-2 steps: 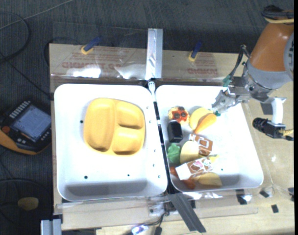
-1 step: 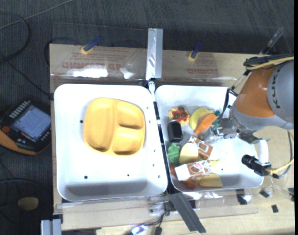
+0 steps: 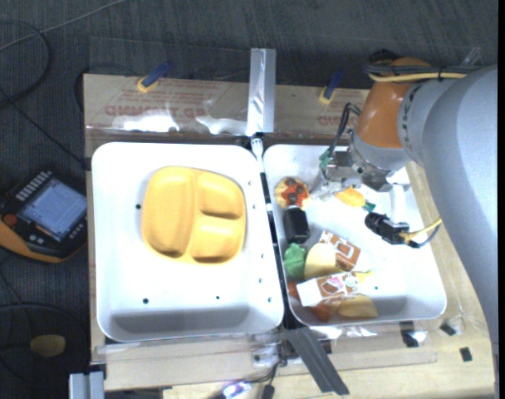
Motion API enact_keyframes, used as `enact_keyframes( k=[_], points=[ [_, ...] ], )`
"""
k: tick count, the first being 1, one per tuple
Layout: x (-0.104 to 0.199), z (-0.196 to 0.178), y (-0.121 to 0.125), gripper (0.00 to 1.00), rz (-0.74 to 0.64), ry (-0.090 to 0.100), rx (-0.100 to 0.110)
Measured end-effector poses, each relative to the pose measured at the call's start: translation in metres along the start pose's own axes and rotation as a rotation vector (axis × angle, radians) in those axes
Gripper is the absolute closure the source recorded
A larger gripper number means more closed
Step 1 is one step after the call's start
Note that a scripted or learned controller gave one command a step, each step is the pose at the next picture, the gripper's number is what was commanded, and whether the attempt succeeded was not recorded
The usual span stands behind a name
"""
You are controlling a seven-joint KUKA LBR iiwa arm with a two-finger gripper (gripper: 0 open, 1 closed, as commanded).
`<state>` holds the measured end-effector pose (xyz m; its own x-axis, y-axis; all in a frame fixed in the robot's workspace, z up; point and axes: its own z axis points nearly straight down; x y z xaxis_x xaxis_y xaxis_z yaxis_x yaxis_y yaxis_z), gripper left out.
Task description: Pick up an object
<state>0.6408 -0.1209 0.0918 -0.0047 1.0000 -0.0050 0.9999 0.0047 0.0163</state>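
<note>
Camera view, looking down at a slant: two white bins side by side on the bench. Left bin (image 3: 111, 223) holds a yellow sectioned tray (image 3: 193, 213), lying flat near the bin's middle, w/ bare white floor around it. Right bin (image 3: 419, 264) is cluttered. Grey arm (image 3: 460, 140) w/ orange band (image 3: 381, 116) comes in from the right & reaches down over the right bin's upper part. Gripper (image 3: 342, 171) sits low at the bin's top, just beside a small yellow piece (image 3: 350, 195); whether the claw is open, closed or gripping anything can't be told, since the wrist body hides it. Objs to pick, all in the right bin: an orange-red item (image 3: 291, 191) near the upper left corner, close to the gripper's left; a black block (image 3: 296, 223) just below it by the divider; a green piece (image 3: 295, 258) under that, touching a pale yellow wedge (image 3: 319, 261); a brown-white carton (image 3: 344, 252) beside the wedge; a printed packet (image 3: 335, 288) & yellow-orange item (image 3: 352, 307) along the bottom wall. A black cable connector (image 3: 385, 225) hangs off the arm over the bin's right half. On the floor left of the bench: an orange-black handheld device (image 3: 41, 216).
</note>
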Motion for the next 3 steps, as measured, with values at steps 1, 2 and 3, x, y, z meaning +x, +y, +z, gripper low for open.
enact_keyframes(
  k=[1, 2, 3],
  points=[
    [-0.008, -0.001, -0.072, 1.00, -0.026, 0.002, 0.004],
    [-0.007, 0.000, -0.072, 0.00, -0.027, 0.002, 0.003],
    [0.018, 0.003, 0.007, 0.00, -0.061, 0.000, 0.006]
  ],
)
